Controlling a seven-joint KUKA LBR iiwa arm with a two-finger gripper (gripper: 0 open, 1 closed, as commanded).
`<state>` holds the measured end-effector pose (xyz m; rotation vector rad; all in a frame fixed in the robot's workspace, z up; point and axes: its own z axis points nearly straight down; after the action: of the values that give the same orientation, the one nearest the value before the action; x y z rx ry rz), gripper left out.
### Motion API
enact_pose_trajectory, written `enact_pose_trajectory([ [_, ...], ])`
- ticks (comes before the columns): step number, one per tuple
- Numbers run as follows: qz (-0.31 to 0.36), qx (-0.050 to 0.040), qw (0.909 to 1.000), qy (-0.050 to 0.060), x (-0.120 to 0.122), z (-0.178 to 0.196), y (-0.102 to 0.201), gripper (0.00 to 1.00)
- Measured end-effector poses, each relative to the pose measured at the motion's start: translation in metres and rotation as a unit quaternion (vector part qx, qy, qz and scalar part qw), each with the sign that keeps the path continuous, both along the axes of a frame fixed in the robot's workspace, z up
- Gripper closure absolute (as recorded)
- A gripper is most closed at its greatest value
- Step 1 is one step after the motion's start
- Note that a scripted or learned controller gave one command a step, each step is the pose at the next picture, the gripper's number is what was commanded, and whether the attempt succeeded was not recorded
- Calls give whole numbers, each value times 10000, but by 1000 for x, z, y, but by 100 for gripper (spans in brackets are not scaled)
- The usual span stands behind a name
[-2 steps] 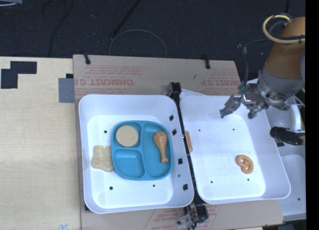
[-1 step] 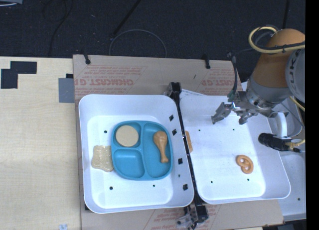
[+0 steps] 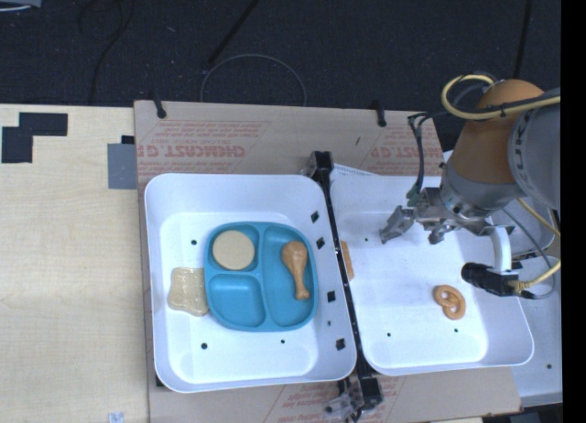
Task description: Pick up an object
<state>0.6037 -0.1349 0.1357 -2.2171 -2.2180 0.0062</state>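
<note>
My gripper (image 3: 417,229) hangs over the upper middle of the right bin (image 3: 403,343), its two fingers spread apart and open with nothing between them. A small brown pretzel (image 3: 450,302) lies on the right bin's floor, below and to the right of the gripper and apart from it. An orange-tan piece (image 3: 347,261) lies against the divider at the right bin's left wall. In the left bin (image 3: 174,357) a blue sectioned tray (image 3: 252,311) holds a round tan disc (image 3: 233,250) and a chicken drumstick (image 3: 296,268). A pale bread slice (image 3: 188,290) lies just left of the tray.
The grey arm with its orange band (image 3: 499,142) comes in from the right above the right bin. Black cables and a black fitting (image 3: 490,277) hang near the right bin's right side. Cardboard (image 3: 238,137) lies under both bins.
</note>
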Motion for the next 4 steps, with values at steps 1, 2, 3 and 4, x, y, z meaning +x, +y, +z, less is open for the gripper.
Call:
enact_pose_trajectory([
  [1, -3, 0, 10000, -5, -1, -51, 1, 0],
  [2, -14, -2, 10000, -12, 0, -38, 0, 100],
  [3, 3, -5, 10000, -41, 7, 13, 7, 100],
  [4, 6, -4, 10000, -33, 6, 59, 14, 100],
])
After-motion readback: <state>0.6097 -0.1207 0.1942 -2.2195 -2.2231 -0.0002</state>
